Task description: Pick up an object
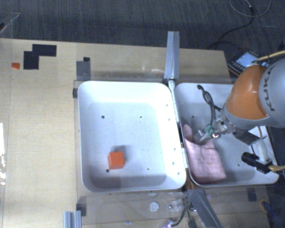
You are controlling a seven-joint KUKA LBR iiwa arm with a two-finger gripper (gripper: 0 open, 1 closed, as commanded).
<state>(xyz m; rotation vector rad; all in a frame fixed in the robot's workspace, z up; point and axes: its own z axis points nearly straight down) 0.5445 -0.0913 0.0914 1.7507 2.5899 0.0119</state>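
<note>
Hand (210,131) sits low in the right bin (237,167), right at the top edge of the pink cloth (205,159). We can't tell its state. Cloth runs lengthwise toward the front wall.

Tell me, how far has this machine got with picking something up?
Nothing looks picked up yet. The grey arm with the orange band is reaching into the right white bin, its gripper low over the upper end of the pink folded cloth, which lies flat on the bin floor. The small orange block sits untouched in the left white bin. Grasping and lifting remain.
</note>
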